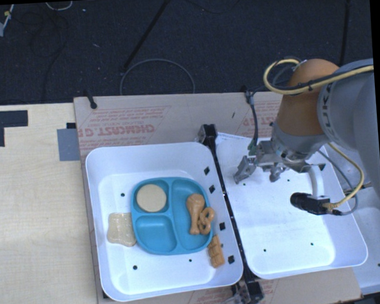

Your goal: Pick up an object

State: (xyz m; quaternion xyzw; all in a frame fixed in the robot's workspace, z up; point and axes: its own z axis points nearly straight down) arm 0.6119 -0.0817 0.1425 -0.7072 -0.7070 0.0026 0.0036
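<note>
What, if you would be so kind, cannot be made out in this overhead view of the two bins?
- Gripper over the right bin: too small and cluttered to tell its state or whether it holds anything.
- Right bin's far right part: covered by the arm.
- Tan pieces on the blue tray: too blurred to identify.
- Pale item beside the tray: blurred too.

Grey arm [352, 104], orange band [303, 104], yellow cable [282, 76].

lab | white bins [101, 187] on taped cardboard [142, 122] (loose cables [155, 76] behind)
</note>
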